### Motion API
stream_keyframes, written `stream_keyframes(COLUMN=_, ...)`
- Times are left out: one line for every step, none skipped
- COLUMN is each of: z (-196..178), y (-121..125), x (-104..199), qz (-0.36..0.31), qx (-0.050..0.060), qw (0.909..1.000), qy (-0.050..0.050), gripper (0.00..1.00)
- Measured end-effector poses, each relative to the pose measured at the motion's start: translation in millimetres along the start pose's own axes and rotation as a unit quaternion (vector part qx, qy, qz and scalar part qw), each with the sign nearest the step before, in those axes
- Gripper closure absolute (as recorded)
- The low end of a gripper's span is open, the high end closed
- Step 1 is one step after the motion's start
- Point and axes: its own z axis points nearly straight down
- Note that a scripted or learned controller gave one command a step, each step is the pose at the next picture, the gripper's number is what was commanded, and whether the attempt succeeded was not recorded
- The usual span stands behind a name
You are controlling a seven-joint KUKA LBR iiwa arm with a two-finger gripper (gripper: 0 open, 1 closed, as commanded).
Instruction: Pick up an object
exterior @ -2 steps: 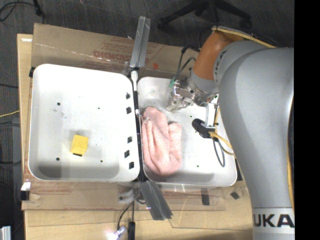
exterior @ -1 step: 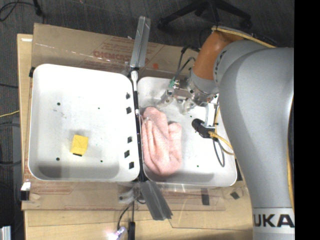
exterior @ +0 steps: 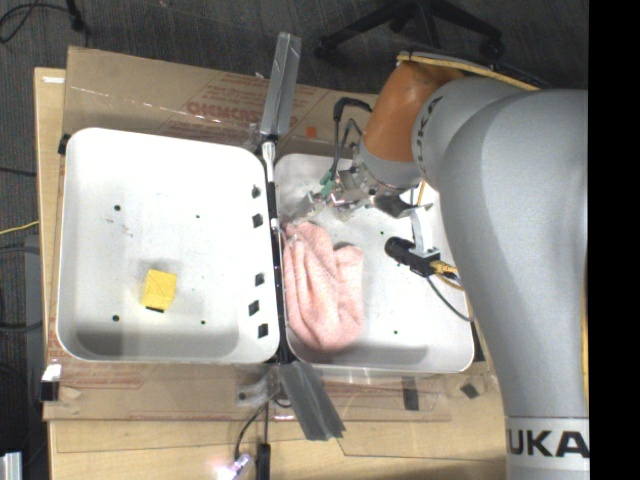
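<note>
A crumpled pink cloth [exterior: 322, 286] lies along the left side of the right bin [exterior: 430, 343]. A small yellow block [exterior: 159, 289] rests in the lower left part of the left bin [exterior: 90, 158]. My gripper [exterior: 334, 196] hangs low in the upper left part of the right bin, just above the cloth's top end. The wrist hides the fingertips, and nothing is seen held between them.
A metal divider bar [exterior: 272, 168] runs between the two bins, with clamps at top and bottom. The big grey arm [exterior: 520, 248] covers the right edge of the right bin. Cardboard [exterior: 150, 78] lies under both bins.
</note>
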Motion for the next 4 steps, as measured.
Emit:
stream_keyframes(z=-41, y=-37, x=-2, qz=-0.091, qx=-0.001, qw=0.9959, qy=-0.001, gripper=0.0)
stream_keyframes(z=-5, y=-46, x=31, qz=-0.128, qx=-0.005, qw=0.9917, qy=-0.01, gripper=0.0)
stream_keyframes(z=-15, y=-45, x=34, qz=-0.131, qx=-0.005, qw=0.9914, qy=-0.007, gripper=1.0)
stream_keyframes(z=0, y=-43, x=-10, qz=-0.019, qx=-0.002, qw=0.9998, qy=-0.002, gripper=1.0)
